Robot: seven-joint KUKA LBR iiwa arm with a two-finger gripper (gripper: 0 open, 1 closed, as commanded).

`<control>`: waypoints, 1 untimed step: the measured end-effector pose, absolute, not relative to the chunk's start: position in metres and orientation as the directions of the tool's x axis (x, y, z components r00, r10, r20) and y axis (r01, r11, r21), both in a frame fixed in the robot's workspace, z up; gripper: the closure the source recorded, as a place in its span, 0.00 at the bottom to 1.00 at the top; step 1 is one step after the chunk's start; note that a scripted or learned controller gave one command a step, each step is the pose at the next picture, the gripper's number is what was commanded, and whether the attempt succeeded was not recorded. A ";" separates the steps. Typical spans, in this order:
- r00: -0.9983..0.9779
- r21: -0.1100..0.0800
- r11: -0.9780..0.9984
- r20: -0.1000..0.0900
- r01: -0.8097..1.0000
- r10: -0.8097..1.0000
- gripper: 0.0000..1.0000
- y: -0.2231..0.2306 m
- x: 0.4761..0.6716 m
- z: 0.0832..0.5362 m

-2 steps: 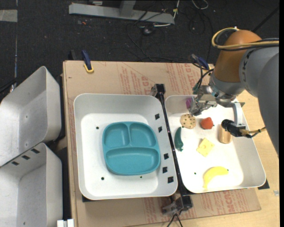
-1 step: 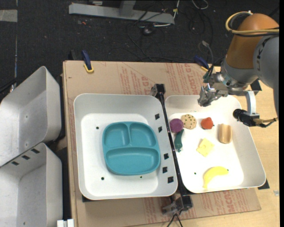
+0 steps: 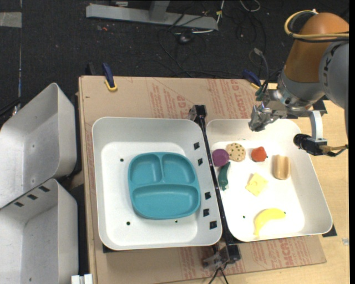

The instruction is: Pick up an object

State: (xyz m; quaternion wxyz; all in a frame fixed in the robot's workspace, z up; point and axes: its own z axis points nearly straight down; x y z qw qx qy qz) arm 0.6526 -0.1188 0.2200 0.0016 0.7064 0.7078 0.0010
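Objects: a cookie (image 3: pixel 236 151), a tomato (image 3: pixel 258 154) and a bread roll (image 3: pixel 280 167) lie apart in the right bin (image 3: pixel 310 205), with a cheese piece (image 3: pixel 256 184) and a banana (image 3: pixel 268 218) nearer the front.
My tool (image 3: pixel 258 122): above the bin's back edge; I cannot tell its opening, and I see nothing in it.
Advice: I judge the tomato is nearest; I should come straight down, centred.
Left bin (image 3: pixel 108 222): holds a blue tray (image 3: pixel 164 185).
Worktop (image 3: pixel 144 94): brown board, dark floor with cables behind.

Dark speckled floor (image 3: pixel 50 50) across top of frame, loose black cables (image 3: pixel 238 33) trailing over it. Grey metal bracket (image 3: pixel 150 14) at upper centre. Brown cardboard sheet (image 3: pixel 166 91) with red print covers the bench. Two spare white bins (image 3: pixel 33 138) stacked at left edge. Light even.
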 end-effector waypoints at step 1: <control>-0.007 -0.001 0.007 0.001 1.000 1.000 1.00 -0.069 0.645 0.216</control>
